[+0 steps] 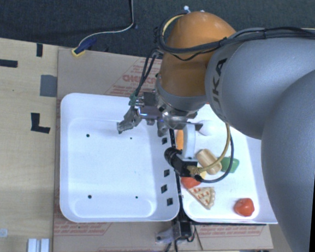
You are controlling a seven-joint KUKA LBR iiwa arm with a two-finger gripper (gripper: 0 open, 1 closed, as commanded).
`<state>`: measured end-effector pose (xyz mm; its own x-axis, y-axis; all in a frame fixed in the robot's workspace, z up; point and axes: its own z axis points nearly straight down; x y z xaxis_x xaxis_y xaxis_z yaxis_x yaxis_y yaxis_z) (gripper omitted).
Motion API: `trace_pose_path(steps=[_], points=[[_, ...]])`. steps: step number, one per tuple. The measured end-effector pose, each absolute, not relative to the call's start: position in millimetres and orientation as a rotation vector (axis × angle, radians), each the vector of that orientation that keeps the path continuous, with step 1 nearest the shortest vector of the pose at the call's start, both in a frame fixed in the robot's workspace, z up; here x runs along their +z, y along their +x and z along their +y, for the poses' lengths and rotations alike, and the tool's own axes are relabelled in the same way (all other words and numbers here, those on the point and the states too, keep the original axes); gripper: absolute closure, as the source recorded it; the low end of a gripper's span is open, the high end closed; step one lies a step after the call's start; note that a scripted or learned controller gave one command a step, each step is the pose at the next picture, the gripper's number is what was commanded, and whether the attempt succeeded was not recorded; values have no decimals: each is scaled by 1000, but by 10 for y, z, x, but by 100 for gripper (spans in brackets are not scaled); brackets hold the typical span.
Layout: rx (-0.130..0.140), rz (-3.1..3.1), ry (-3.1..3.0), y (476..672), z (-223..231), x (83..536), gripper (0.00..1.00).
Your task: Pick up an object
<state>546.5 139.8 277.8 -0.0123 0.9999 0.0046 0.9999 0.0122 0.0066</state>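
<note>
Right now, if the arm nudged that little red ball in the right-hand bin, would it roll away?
Probably. The red ball looks round and smooth, so a nudge would likely send it rolling. It seems small and light, perhaps a toy tomato. It lies near the bin's right rim, which should stop it.

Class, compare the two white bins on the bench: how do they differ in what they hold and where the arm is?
The left bin shows bare floor; the right bin holds toys: a red tomato and a pizza slice. The gripper hangs over the left bin, not the right bin. Both are shallow and white.
</note>
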Motion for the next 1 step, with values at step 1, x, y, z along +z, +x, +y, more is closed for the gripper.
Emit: trace_pose_path(steps=[1], points=[[-7, 2216, 2226, 5762, 836, 2502, 0]])
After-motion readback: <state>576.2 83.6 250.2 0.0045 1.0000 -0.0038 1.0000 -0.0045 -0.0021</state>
